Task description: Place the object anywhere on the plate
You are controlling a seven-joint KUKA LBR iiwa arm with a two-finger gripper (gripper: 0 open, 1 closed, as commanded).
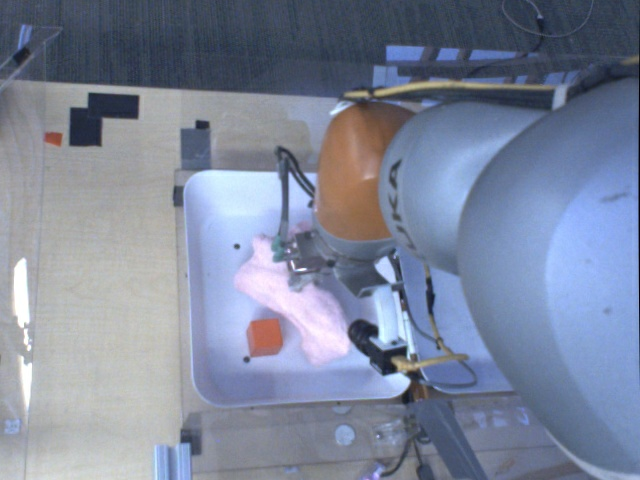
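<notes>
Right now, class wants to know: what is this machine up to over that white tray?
A grey KUKA arm with an orange band reaches in from the right and hangs low over a shallow white bin. Its hand sits right above a pale pink plate-like piece lying in the bin. A small orange block rests on the bin floor beside the pink piece, not yet on it. Nothing can be seen gripped.
</notes>
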